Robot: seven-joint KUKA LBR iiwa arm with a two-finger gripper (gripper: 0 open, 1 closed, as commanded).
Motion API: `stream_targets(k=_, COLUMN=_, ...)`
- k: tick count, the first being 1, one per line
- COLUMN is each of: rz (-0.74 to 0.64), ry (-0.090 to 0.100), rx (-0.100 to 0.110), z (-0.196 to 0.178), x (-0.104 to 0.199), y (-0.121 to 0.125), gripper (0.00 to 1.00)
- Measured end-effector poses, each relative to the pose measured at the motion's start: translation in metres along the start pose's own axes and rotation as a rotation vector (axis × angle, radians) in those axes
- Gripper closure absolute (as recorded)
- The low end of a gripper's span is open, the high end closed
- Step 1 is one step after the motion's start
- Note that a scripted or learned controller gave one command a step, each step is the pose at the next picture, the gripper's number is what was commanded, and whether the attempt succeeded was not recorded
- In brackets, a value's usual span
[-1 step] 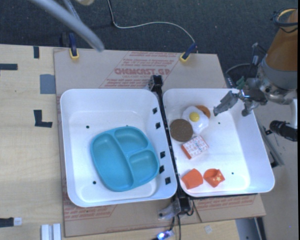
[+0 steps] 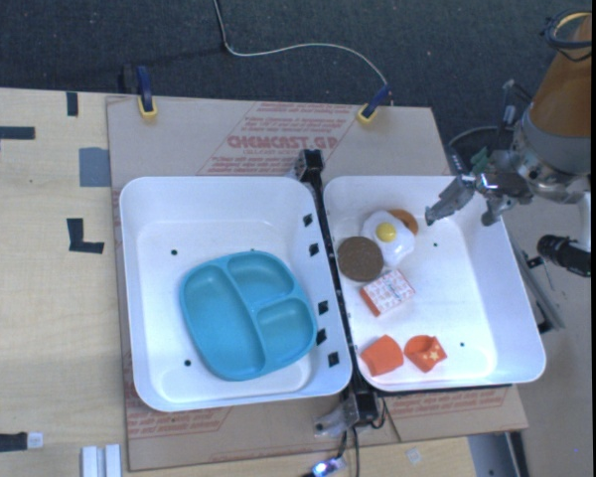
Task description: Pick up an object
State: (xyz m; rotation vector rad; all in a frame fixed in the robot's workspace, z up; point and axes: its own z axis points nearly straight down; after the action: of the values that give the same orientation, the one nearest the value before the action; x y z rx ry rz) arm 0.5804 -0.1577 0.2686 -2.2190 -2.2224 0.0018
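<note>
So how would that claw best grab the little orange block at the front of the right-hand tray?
Probably from straight above, closing across the orange block's two flat sides. It lies flat on the right bin's floor, with a gap between it and the red-orange piece beside it, so one finger could slip in there. The gripper now sits high at the bin's back rim.

The gripper (image 2: 470,203) hangs over the upper right rim of the right bin (image 2: 497,306), fingers spread, nothing between them; inside lie a fried egg (image 2: 387,233), a brown disc (image 2: 360,257), a patterned block (image 2: 387,292) and two orange pieces (image 2: 404,354); the left bin (image 2: 149,217) holds a blue divided tray (image 2: 246,312).
</note>
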Motion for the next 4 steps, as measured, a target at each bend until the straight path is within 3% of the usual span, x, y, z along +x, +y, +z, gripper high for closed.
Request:
stream_targets(k=3, rz=-0.001, ry=-0.001, rx=0.001, z=0.183, x=-0.002, y=0.005, gripper=0.00)
stream_targets(k=4, rz=-0.001, ry=0.000, rx=0.000, z=0.170, x=-0.001, y=0.006, gripper=1.00)
